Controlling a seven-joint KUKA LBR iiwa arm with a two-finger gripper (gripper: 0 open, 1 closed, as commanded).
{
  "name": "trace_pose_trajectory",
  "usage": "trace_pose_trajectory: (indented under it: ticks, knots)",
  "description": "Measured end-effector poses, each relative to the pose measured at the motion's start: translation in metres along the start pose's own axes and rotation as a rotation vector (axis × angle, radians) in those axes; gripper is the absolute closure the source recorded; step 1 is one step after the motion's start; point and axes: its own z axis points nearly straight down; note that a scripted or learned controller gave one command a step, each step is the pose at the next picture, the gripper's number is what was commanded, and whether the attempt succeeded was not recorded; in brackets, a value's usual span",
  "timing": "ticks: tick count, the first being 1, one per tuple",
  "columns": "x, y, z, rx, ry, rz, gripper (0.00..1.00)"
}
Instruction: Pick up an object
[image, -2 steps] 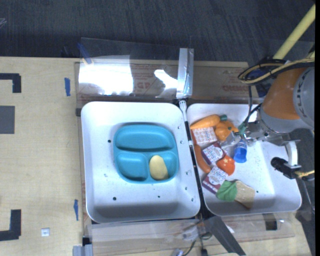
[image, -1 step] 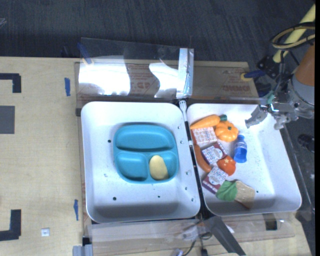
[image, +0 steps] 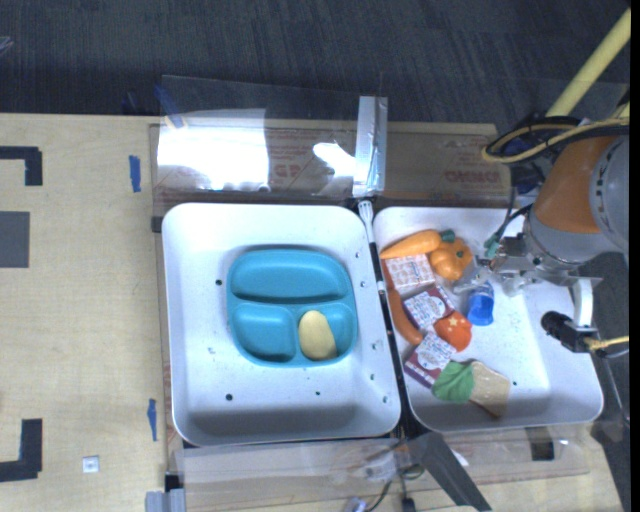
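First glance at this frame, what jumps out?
The blue divided tray in the left bin, with a yellow potato-like piece in its lower right compartment. Then the heap of toy food and packets along the right bin's left side, with the arm's orange band above that bin's far right corner.

arm (image: 600, 200): cut off at right edge | packets' (image: 425, 305) print: too small to read

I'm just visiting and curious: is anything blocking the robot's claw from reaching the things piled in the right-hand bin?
Nothing visible blocks it. The gripper already hangs inside the right bin, right at the small blue object on the pile's edge. The orange pieces and printed packets crowd close beside it, not in front.
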Motion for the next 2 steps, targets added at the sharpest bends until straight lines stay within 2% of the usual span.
trace_pose_trajectory:
  ticks: [1,2]
  knots:
    - [0.0312,-0.0149,-0.1302,-0.005,0.001,-0.044,0.00]
    - [0.0307,-0.0177,-0.1242,0.007,0.001,-0.042,0.00]
